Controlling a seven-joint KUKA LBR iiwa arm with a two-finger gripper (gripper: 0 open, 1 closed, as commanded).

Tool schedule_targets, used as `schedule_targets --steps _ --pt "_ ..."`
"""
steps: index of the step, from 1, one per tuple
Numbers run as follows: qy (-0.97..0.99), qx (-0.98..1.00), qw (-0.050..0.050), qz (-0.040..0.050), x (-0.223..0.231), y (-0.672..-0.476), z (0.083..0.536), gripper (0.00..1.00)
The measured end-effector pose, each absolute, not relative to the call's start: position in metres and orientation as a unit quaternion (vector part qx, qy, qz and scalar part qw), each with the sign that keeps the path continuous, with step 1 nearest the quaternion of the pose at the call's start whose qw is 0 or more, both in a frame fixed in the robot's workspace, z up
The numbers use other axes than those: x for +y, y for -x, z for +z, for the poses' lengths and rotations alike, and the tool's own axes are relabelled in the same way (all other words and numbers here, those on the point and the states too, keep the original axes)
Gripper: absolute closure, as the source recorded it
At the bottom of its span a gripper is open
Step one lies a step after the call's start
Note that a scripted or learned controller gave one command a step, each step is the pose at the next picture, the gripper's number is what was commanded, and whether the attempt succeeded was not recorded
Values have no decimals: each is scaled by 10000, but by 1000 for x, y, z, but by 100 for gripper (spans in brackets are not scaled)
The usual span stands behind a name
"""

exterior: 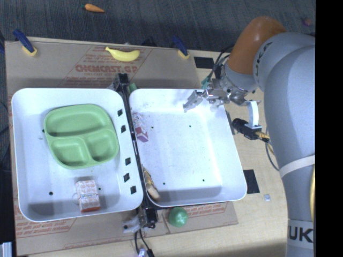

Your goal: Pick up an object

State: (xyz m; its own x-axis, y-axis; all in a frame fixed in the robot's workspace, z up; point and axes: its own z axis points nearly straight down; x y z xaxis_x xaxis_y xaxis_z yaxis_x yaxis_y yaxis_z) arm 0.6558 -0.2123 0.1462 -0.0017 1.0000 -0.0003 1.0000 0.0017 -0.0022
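Two white bins sit side by side on the counter, and the gripper (pixel 195 100) hangs over the upper right part of the right bin (pixel 182 149), near its far rim, with nothing between its fingers; whether they are parted or closed I cannot tell, since they show only as a small metallic cluster. Candidates for the pick are few on this side: a small red-and-white packet (pixel 140 127) lies against the right bin's left wall, and a tan, elongated item (pixel 150 188) rests near the lower left corner by the divider — both well apart from the gripper. The left bin (pixel 27 143) holds a green divided tray (pixel 81 135) and a small wrapped packet (pixel 87 195). To do this step well, I judge the arm should travel across to one target before descending, centre over it, and align the fingers across its narrow side. Both nearer items hug a wall, so a finger could strike the bin side — approaching with the jaws parallel to that wall seems wise.
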Motion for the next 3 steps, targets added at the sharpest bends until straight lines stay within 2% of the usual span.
schedule_targets --steps 1,3 --pt "7052 -7090 15 15 -211 -599 128 0" --pt "7054 -7088 3 -1 -211 -654 201 0"
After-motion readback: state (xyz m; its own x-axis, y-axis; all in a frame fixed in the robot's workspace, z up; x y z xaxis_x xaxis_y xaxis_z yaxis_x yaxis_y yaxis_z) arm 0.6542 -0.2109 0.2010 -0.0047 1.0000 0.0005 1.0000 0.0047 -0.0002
